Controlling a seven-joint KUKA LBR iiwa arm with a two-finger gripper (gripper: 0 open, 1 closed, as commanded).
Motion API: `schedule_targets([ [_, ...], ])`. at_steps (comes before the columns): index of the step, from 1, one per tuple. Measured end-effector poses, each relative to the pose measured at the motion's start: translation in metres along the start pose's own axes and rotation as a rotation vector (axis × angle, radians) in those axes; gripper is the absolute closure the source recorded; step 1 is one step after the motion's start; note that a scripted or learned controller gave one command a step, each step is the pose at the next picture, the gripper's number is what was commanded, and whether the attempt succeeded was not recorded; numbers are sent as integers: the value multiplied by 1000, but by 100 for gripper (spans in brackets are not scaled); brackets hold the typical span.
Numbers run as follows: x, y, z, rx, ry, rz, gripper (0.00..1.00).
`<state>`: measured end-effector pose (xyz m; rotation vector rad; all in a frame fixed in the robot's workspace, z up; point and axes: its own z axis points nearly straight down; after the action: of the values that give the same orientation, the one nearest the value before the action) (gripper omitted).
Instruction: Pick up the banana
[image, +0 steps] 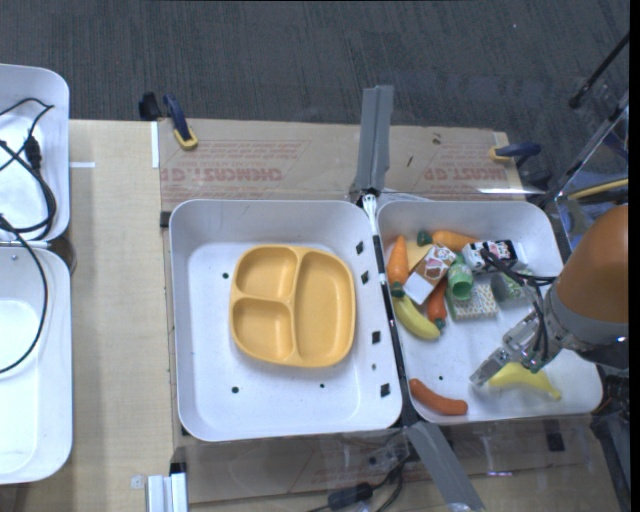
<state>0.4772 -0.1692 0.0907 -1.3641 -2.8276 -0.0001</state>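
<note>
The wooden surface (110, 300) carries two shallow white bins side by side. The left bin (200, 330) holds a yellow divided plate (294, 305) lying flat near its middle. The right bin (560, 240) holds a clutter of toy food. The grey arm (600, 290) reaches in from the right over this bin. Its gripper (500, 365) is low at the bin's near right corner, its fingers touching the end of a banana (525, 379) that lies on the bin floor; whether the fingers are spread or closed cannot be told. A second banana (415, 320) lies by the left wall, beside an orange carrot (398, 260). A sausage (438, 398) lies near the front wall.
</note>
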Motion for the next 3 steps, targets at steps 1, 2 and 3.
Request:
schedule_targets([
  [1,-1,0,-9,-1,-1,3,100],
  [2,21,37,-72,-1,-3,332,100],
  [3,21,37,-72,-1,-3,333,0],
])
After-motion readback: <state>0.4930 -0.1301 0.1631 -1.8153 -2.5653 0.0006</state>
